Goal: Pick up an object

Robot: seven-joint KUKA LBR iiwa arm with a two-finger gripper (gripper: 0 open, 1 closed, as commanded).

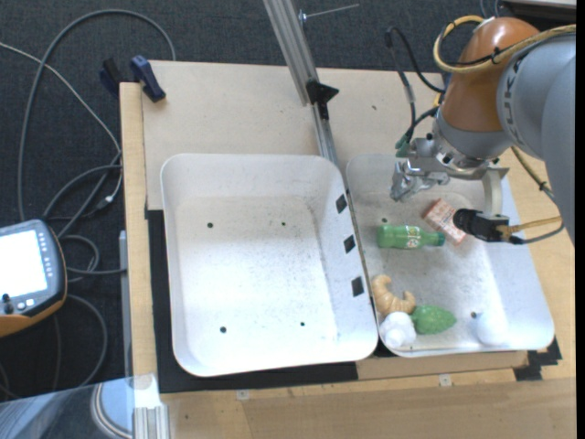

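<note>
The claw [407, 183] hung low over the back of the right-hand bin [512, 332], and from this slanted view I could not tell whether it was open or closed; nothing appeared to be gripped in it.

The nearest candidate was the green bottle [411, 237], lying flat on the bin floor just in front of the claw, towards the near edge of the worktop [228, 108]. Its long axis ran roughly left to right across the bin, and the darker cap end probably pointed right, though the picture was too coarse to be sure. A grasp would likely go best across its narrow width, so the short move called for was forward and down.

Just right of the claw lay a small pink-and-white packet [441, 216], tilted diagonally. Further forward, well apart from the claw, sat a tan piece [391, 294], a white round thing [398, 327] and a green lump [432, 318], clustered at the front rim.
</note>
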